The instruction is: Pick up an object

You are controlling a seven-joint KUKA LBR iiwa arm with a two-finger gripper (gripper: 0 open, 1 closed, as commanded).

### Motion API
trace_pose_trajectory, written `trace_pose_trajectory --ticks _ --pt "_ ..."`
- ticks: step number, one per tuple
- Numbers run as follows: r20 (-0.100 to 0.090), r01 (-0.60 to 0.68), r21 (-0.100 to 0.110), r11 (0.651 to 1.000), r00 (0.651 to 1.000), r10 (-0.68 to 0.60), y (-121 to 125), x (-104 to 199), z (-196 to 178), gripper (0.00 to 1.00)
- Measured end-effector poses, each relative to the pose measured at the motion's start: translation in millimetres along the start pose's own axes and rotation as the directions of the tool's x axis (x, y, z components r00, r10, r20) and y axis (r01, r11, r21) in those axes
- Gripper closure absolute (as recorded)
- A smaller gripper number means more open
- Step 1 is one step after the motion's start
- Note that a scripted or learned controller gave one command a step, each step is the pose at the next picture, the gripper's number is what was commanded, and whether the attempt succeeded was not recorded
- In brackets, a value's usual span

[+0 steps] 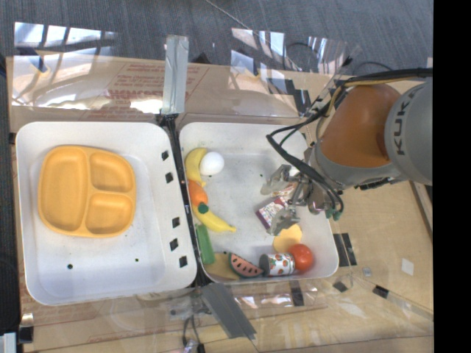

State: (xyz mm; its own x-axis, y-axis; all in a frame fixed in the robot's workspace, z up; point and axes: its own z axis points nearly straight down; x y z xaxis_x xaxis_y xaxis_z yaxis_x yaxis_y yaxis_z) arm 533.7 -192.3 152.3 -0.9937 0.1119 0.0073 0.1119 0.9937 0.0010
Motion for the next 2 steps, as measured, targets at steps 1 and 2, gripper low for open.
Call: trace_pose_trajectory --ticks 1,2 --pt "0.008 -0.058 0.001 0.998 0.998 0.058 8 -9 61 0.00" --pt "0.023 0.355 0.013 0.935 0.935 -0.355 -22 27 55 0.00"
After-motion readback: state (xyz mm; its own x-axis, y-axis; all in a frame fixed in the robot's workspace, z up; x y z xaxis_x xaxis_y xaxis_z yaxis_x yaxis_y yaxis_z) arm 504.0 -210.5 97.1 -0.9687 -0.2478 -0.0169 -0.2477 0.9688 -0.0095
